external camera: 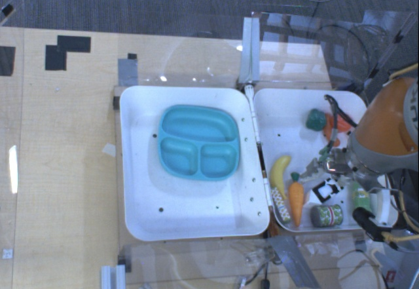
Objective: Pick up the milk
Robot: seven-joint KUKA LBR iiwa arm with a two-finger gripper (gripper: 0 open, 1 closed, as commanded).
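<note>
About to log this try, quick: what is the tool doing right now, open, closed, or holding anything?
Tool: over the right bin, above the carrot and banana; open or closed cannot be told, and nothing is seen held in it.

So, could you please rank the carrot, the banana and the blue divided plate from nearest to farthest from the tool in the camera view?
1. Carrot: in the right bin, just left of and below the tool.
2. Banana: farther left, by the right bin's left wall.
3. Blue divided plate: farthest, in the left bin.
</note>
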